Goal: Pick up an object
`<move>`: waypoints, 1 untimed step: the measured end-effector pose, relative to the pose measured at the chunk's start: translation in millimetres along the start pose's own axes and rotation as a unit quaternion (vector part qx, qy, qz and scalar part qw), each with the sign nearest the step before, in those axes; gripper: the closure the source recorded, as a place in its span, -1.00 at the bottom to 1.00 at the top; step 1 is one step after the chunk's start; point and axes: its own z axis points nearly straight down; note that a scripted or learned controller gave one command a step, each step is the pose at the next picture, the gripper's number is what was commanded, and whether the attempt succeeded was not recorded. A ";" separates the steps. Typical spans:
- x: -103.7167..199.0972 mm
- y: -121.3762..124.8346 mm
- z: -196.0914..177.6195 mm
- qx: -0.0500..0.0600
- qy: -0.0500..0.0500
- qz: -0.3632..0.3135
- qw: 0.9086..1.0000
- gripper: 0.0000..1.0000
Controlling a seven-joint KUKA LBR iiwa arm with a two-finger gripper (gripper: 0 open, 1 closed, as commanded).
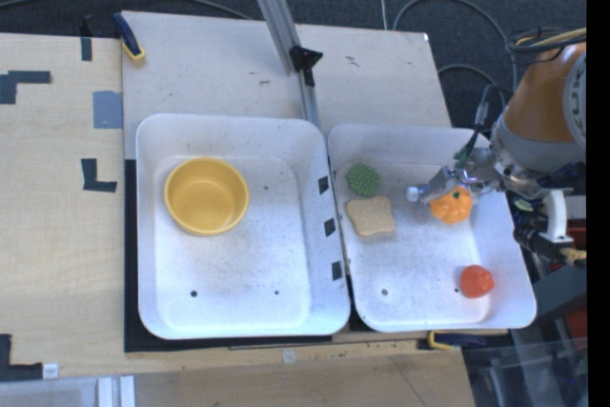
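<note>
Fingers (448,189) low in right bin (419,305), state unclear, touching orange fruit (452,207); yellow bowl (206,195) in left bin (229,319)

The end effector (440,189) sits over the right bin (419,300), touching an orange toy (452,207). A yellow bowl (206,195) is in the left bin (238,300).

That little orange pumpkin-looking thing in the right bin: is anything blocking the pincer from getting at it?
Nothing visible. The pincer sits right at the orange toy in the right bin. The green piece, tan slice and red ball lie apart from it.
</note>
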 end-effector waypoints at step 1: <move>-9.5 5.5 -51.5 0.000 0.000 0.001 1.000 1.00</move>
